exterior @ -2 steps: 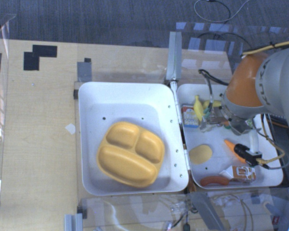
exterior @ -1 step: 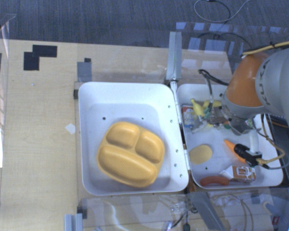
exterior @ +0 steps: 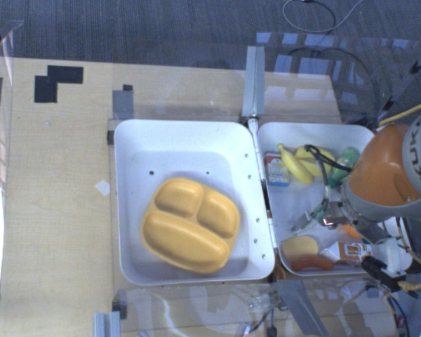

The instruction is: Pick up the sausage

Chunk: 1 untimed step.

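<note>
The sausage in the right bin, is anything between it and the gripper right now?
Nothing visible blocks it. The sausage lies by the right bin's near wall, a pale yellow piece touching its upper side. The gripper hangs just above both, over bare bin floor.

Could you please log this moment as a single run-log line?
end effector: over right bin | sausage: near front edge, not held | yellow tray: left bin

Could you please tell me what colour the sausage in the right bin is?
The sausage looks reddish-orange, seen in the camera view near the right bin's front edge.
</note>
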Tool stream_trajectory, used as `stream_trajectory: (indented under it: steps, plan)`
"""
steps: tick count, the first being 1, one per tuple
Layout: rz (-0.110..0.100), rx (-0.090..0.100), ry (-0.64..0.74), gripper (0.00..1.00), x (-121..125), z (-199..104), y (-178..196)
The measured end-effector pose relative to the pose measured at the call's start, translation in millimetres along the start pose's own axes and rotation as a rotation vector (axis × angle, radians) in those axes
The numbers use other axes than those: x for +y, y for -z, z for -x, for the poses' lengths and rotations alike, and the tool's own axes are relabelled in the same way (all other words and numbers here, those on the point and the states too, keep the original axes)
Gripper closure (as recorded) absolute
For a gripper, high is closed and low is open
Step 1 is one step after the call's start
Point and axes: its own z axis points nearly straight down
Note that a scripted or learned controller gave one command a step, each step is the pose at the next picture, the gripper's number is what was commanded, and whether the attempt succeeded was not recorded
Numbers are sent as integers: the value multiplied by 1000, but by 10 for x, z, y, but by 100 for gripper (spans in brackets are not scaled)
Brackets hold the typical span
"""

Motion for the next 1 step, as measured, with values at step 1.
stream_trajectory:
  steps: [1]
  plan:
    - [1,3,-191,0,-41,305,-5]
